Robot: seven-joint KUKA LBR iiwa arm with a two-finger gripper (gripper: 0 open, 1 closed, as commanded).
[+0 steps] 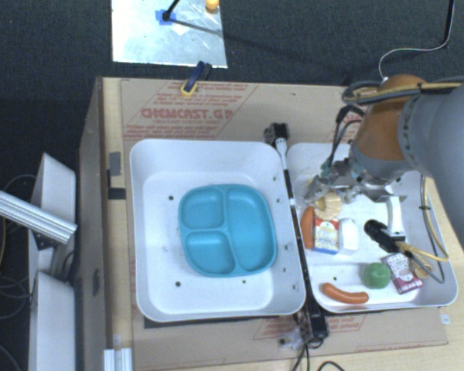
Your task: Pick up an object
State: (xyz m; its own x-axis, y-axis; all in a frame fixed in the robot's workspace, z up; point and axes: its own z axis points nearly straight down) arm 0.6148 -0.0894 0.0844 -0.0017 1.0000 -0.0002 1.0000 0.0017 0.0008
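Observation:
My gripper (330,187) hangs low over the back left part of the right bin (441,288), with the arm coming in from the right. Just below it lies a pale yellow item (332,204), touching or nearly touching the gripper. In front of that stand a small red and white carton (325,235) and a white piece (349,235). An orange sausage (305,227) lies along the bin's left wall. Nearer the front are a green ball (377,275), a purple packet (403,273) and a second sausage (345,293).
The left bin (151,207) holds a blue divided plate (226,229). A narrow divider (292,207) separates the two bins. Beyond the bench lies a shiny sheet (139,29) on the floor.

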